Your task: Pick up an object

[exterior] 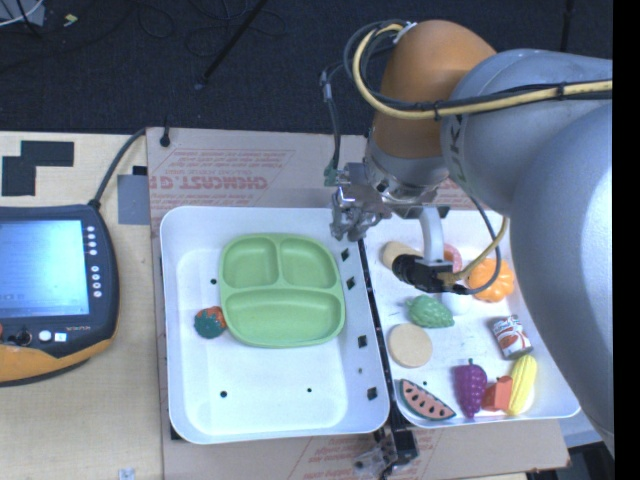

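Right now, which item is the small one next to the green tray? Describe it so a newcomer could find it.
Start at the left white bin, which holds the green divided tray. Against that tray's lower-left corner lies a small toy strawberry, red with a green top, the sole loose toy there.

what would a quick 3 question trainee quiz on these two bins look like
1. True or false: the green tray lies in the left bin.
2. Which toy is nearest the watermelon slice? A) grapes B) can C) strawberry
3. Fill in: the strawberry sits just off the tray's ____ edge.

Key
1. True; the tray rests in the left bin.
2. A; the grapes sit just right of the slice in the right bin.
3. Left; it lies by the tray's lower left corner.
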You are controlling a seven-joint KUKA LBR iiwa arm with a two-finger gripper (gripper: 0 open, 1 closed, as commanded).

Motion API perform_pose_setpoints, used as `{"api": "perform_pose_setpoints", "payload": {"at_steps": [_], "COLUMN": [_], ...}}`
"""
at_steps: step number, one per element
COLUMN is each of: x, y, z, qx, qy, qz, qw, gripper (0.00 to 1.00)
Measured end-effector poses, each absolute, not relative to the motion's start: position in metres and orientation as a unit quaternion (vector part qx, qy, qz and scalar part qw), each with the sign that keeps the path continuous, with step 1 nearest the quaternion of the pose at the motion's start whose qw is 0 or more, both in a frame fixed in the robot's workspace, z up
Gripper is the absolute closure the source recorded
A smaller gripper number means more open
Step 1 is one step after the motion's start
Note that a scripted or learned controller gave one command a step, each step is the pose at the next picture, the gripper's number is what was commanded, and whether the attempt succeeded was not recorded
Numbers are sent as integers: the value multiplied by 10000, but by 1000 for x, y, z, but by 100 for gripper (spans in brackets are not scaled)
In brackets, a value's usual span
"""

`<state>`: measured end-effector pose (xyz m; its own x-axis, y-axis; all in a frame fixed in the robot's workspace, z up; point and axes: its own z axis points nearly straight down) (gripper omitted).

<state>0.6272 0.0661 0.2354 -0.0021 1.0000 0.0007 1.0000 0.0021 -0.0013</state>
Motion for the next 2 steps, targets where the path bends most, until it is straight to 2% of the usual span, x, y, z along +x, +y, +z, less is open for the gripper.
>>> {"api": "perform_pose_setpoints", "payload": {"at_steps": [1,2], "x": [636,629], "y": [66,60], "z": [220,217], "qx": [-7052,-7072], "qy": [-7090,-7070], "qz": [19,23], "qw": [9,15], "gripper": [100,100]}}
